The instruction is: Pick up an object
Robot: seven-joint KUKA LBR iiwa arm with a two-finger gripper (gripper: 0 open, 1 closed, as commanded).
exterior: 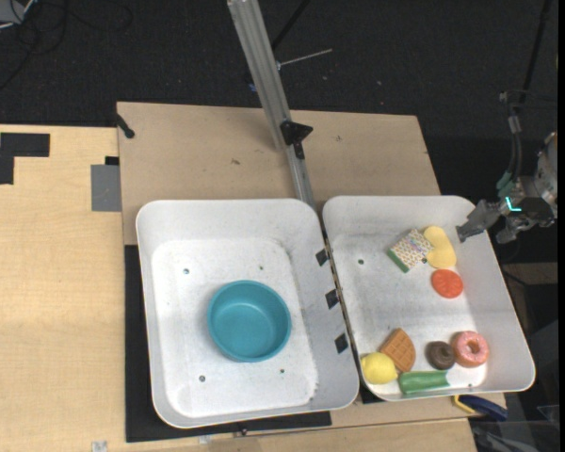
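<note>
**Toys crowd the right bin's edges; the arm sits at its far right rim**

Nearest the camera, along the right bin's point(508, 295) near rim, lie a green cylinder point(423, 380), a yellow ball point(379, 368) touching a tan waffle-like piece point(399, 348), a small brown doughnut point(441, 354) and a pink doughnut point(471, 348) just beside it. This row is packed close against the near wall — little room on that side. The middle of the bin floor is bare white, open on the left toward the divider.

Farther back sit a red-orange round piece point(447, 283), a yellow fruit-shaped toy point(440, 247) and a speckled flat block point(410, 249) touching it.

In the left bin point(169, 234) a teal bowl point(250, 320) stands alone near the middle, well apart from every wall.

At the right bin's far right rim, the gripper point(473, 224) hangs just beside the yellow fruit-shaped toy; dark and small there, so whether its fingers are wide or narrow I cannot tell, and nothing is seen between them.

Beyond both bins, a grey metal rail point(268, 83) slants away across the brown board point(358, 158).
</note>
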